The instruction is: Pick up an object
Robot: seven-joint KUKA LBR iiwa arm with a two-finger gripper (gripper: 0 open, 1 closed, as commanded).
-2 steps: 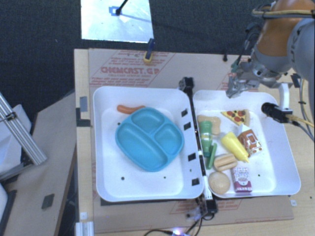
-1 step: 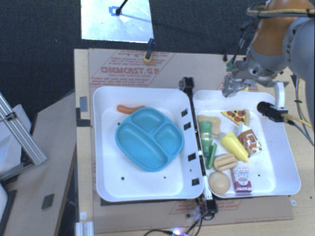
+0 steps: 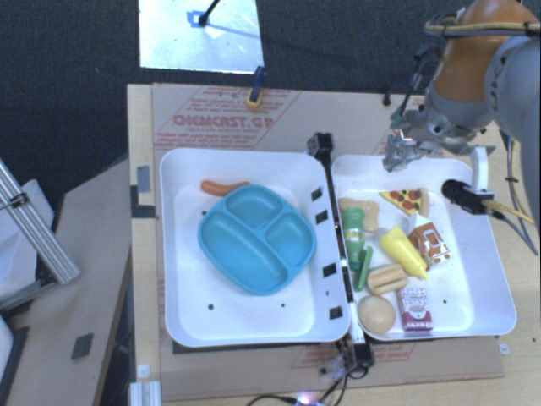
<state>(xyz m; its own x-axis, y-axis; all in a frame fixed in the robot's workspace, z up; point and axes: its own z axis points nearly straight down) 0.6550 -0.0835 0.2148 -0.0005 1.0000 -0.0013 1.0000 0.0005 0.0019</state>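
Note:
The right bin (image 3: 494, 311) holds several toy foods: a pizza slice (image 3: 404, 200), a yellow bottle (image 3: 402, 252), a brown packet (image 3: 429, 244), a hot dog bun (image 3: 387, 278), a round bun (image 3: 377, 313), a red-and-white carton (image 3: 414, 307), a green bottle (image 3: 354, 224) and a tan bread piece (image 3: 361, 206). My gripper (image 3: 396, 159) hangs over the far edge of this bin, above and slightly left of the pizza slice. I see nothing held in it.
In the left bin (image 3: 182, 311) lie a blue divided plate (image 3: 256, 238) and an orange sausage (image 3: 223, 188) behind it. A black divider with clips (image 3: 331, 227) runs between the bins. A black fitting with a cable (image 3: 461, 194) sits at the right bin's far right.

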